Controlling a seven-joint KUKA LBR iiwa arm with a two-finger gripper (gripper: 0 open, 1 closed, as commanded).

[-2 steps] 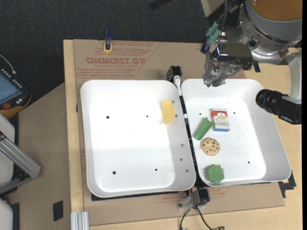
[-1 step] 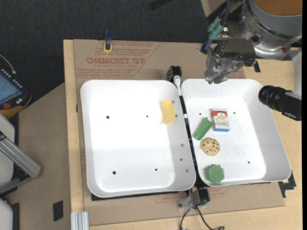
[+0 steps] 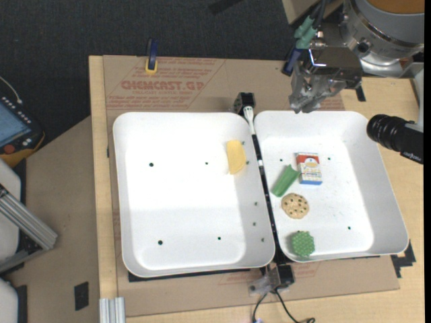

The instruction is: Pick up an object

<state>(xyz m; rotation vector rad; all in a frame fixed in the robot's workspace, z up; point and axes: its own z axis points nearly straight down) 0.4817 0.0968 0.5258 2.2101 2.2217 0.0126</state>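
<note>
My gripper (image 3: 306,101) hangs above the far edge of the right bin (image 3: 377,200), with nothing visibly between its fingertips. In that bin lie a small red and white box (image 3: 309,167), a green block (image 3: 285,180) leaning toward the divider, a round tan cookie (image 3: 295,206) and a bumpy green ball (image 3: 302,243). A yellow piece (image 3: 236,157) rests in the left bin (image 3: 168,207), near its right wall. The gripper is well back from all of these objects, nearest to the box.
Both bins sit on a cardboard sheet (image 3: 168,79) with red lettering. A black clamp (image 3: 244,103) stands between the bins at the far side, another (image 3: 279,276) at the near side. A black cylinder (image 3: 397,134) juts over the right bin's far right corner.
</note>
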